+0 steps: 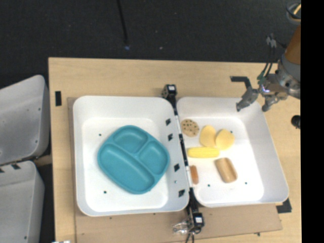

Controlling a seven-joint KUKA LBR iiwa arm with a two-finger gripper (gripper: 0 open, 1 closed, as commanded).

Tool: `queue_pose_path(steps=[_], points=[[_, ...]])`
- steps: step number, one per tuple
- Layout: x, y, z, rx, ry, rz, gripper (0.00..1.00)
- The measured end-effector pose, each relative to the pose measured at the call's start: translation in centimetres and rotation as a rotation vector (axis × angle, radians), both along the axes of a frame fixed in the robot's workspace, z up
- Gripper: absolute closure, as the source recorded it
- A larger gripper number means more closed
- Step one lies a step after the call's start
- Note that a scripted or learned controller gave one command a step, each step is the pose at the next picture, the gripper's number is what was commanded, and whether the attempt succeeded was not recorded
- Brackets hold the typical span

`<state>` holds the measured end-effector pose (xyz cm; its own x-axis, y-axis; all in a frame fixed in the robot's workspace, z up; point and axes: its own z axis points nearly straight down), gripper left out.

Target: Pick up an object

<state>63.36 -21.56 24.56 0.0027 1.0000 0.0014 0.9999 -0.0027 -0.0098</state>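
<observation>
Grey end effector [256, 100], seemingly empty-fingered.

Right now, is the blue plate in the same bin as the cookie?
No, the blue plate lies alone in the left bin, while the cookie sits in the right bin with the other food.

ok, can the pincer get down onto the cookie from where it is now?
Probably yes: the pincer hovers over the right bin's far corner, and the cookie lies uncovered near the divider, apart from its yellow neighbours.
</observation>
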Motion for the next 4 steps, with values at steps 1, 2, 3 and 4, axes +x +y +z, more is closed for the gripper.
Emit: queue_pose_path(steps=[1, 2, 3, 4], points=[[0.2, 0.0, 0.7, -0.003, -0.011, 0.003, 0.0], [-0.3, -0.2, -3.6, -0.003, -0.008, 0.001, 0.0], [-0.4, -0.3, -7.8, -0.004, -0.009, -0.001, 0.0], [-0.3, -0.1, -14.1, -0.002, -0.006, 0.001, 0.0]])
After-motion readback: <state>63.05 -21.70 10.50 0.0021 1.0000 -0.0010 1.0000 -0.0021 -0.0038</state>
